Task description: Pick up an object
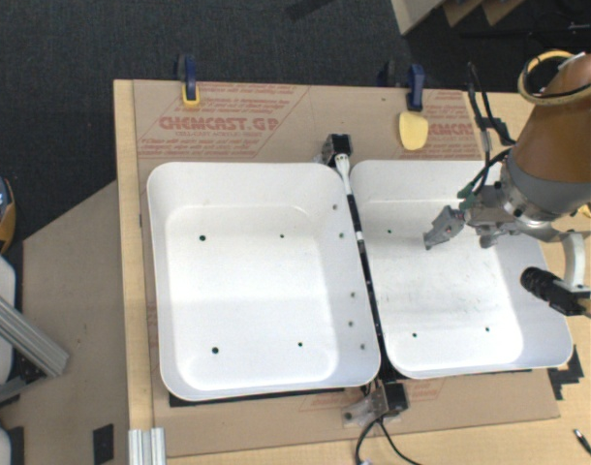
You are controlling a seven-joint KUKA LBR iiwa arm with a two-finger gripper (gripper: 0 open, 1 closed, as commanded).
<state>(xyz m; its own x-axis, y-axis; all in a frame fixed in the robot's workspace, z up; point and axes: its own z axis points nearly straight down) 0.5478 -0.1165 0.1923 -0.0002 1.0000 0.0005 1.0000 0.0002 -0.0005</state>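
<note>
Poised low over the far half of the right bin [451, 329], gripper [443, 231] slanting down and to the left from the arm [557, 139]. Impossible to tell from this angle how wide it stands; nothing seen in its hold. Likeliest thing to pick: a yellow piece [413, 130] on the board [228, 119], just past the right bin's far rim and just below a blue clamp [415, 77], apart from the gripper and farther off. Unclear whether loose or part of the clamp. To do the step well: confirm the target before descending, since plain white floor lies under the gripper. If going for the yellow piece, lift clear of the bin's rim first, carry over the rim toward the far side, centre above the piece, keep off the clamp, then descend straight and close only once astride it.
</note>
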